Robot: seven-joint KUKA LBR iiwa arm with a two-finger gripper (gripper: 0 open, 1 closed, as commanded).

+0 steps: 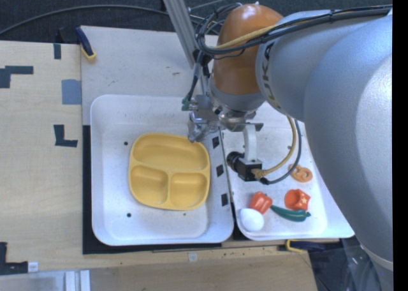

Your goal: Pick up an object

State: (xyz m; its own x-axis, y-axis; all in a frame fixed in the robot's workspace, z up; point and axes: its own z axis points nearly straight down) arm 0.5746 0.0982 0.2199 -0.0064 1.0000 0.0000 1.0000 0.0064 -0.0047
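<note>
From where I stand, the things nearest me sit in the right-hand bin (319,223), below and to the right of the claw (199,127): one white egg (251,220), touching one small red piece (260,202), then one green pepper (290,214) lying just under a second red piece, a tomato by the look of it (297,198). A little farther back and well to the right of the claw lies one orange ring-shaped thing (301,173). That makes five small things in that bin.

In the left bin (105,156) there is one yellow divided plate (169,171) with three compartments, lying flat, just below and left of the claw. The claw hangs low over the plate's far right corner, near the wall between the two bins. The arm (331,85) hides so much of it that I cannot tell its state, and I see nothing held in it.

If the plate is the target, I judge its raised rim at that corner is the only place to grip, so the claw should come down straddling the rim, not onto the flat face. A thin, wide plate will likely tip when lifted by one edge.

Farthest off, on the desk (38,111) up and left of the claw, lies one clamp with a yellow tip (85,44).
</note>
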